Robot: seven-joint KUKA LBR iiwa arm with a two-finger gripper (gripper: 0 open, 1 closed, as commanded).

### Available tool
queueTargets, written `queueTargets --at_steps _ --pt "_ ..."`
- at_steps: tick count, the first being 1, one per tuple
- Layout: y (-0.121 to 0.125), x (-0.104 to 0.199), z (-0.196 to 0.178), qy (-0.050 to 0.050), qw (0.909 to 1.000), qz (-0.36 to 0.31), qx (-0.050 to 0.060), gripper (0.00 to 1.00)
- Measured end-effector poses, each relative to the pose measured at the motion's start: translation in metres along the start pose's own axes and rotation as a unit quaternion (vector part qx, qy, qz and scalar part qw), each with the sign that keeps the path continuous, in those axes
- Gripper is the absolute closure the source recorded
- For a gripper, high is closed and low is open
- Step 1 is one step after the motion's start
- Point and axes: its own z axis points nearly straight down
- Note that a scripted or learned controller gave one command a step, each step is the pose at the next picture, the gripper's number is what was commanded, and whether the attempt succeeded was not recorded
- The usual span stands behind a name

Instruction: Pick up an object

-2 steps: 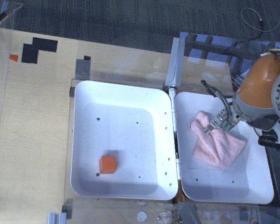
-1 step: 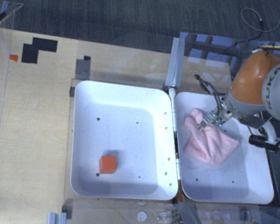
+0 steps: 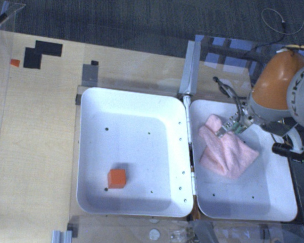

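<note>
Directly under gripper (image 3: 231,126): pink cloth (image 3: 225,152)

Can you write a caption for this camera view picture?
End effector over a pink cloth in one bin; orange block in the other.

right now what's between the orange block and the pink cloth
In the camera view, bare white floor of the left bin, then the ridge where the two bins meet, separates the orange block from the pink cloth.
</note>
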Motion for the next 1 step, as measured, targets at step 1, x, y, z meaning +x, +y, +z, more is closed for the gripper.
queueTargets --at_steps 1 --pt "0.0548 0.0388 -0.0814 0.005 0.9906 0.136 0.007 1.0"
